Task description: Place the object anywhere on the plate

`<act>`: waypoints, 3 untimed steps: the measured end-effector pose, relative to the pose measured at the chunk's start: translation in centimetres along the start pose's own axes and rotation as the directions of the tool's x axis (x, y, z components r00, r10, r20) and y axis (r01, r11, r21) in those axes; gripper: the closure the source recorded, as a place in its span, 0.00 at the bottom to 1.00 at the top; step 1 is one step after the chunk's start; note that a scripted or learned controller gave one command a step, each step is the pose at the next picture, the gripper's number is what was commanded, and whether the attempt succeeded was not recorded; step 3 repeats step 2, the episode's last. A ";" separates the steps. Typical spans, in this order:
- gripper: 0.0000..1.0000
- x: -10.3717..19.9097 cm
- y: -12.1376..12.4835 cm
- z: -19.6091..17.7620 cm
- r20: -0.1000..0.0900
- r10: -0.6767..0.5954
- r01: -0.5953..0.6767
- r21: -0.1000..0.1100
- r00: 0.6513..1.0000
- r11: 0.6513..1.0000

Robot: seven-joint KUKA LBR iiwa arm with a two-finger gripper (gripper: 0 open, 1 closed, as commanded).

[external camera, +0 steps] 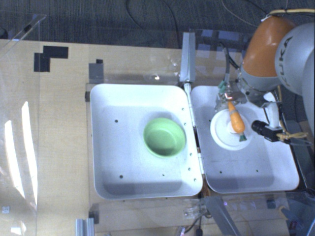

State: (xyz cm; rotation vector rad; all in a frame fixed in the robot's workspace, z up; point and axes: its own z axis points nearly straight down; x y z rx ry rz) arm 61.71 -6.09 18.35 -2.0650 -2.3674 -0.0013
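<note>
carrot (236, 120) seen lying on white plate (220, 132), right of frame centre, in right bin (256, 178) | placement judged as good as done, only release and retreat left | gripper (228, 96) at carrot's upper tip, finger state cannot be told | green bowl (165, 136) in left bin (113, 151) | partial "KU" lettering read on arm (288, 48)

Single fixed cam above bench, angled down, covers both white bins (142, 186) in full; arm (280, 48) enters from frame right.
</note>
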 end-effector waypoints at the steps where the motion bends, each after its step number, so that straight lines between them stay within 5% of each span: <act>1: 1.00 -2.1 -3.3 0.2 0.001 -0.036 0.036 -0.002 0.999 0.999; 3: 1.00 -5.1 -5.4 2.1 0.001 -0.012 0.013 -0.003 1.000 1.000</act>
